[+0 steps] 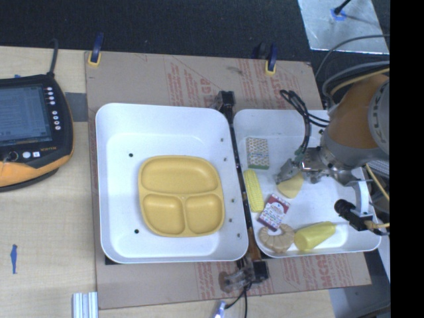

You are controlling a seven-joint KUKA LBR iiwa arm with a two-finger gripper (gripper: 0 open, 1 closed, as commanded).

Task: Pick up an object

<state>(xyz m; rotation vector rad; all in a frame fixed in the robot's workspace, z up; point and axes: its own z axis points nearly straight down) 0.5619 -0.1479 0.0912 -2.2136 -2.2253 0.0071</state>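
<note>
My gripper hangs low in the right bin, at the end of the grey and orange arm that reaches in from the right. A pale yellow wedge lies just in front of the gripper, touching or nearly touching it. Also in this bin are a yellow corn cob, a speckled green and white block, a red packet, a round brown biscuit and a yellow cylinder. Nothing looks lifted off the bin floor.
The left bin holds a yellow divided plate. A tablet pendant lies on the bench at the far left. Black cables trail over the right bin's back wall, and clamps pin the cardboard underlay.
</note>
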